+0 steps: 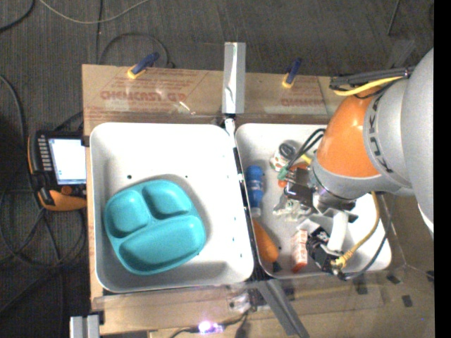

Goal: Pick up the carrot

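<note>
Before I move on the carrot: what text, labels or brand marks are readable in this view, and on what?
"KUKA", partly visible, on the grey arm housing.
Red printing on the cardboard sheet behind the bins: too faint and blurred to read.
Handheld pendant screen left of the bench: lit, nothing legible.
Blue bottle and small items beside it: labels too small to read.

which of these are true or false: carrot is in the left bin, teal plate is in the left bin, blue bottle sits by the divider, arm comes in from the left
1. The carrot lies in the left bin. False: it lies in the right bin, near its front-left corner.
2. The teal plate sits in the left bin. True.
3. The blue bottle lies close to the divider between the bins. True.
4. The arm reaches in from the view's left. False: it enters from the right, over the right bin.
</note>
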Available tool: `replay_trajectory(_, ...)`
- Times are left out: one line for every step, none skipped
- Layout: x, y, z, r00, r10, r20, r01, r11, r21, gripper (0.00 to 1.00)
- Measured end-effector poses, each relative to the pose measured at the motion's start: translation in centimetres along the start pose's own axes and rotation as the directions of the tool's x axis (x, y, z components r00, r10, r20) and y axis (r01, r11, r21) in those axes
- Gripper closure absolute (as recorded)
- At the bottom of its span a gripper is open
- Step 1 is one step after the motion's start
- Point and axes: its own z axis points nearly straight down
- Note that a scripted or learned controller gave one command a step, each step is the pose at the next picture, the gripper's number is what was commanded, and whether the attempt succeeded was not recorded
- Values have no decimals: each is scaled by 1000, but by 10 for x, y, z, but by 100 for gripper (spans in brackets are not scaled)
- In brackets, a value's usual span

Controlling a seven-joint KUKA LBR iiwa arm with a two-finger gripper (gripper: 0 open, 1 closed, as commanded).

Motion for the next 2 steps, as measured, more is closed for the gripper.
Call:
replay_trajectory(40,-13,-7,995,-95,0,95,995,-2,100)
replay_trajectory(-49,18,15,981,-192,-2,192,981,0,100)
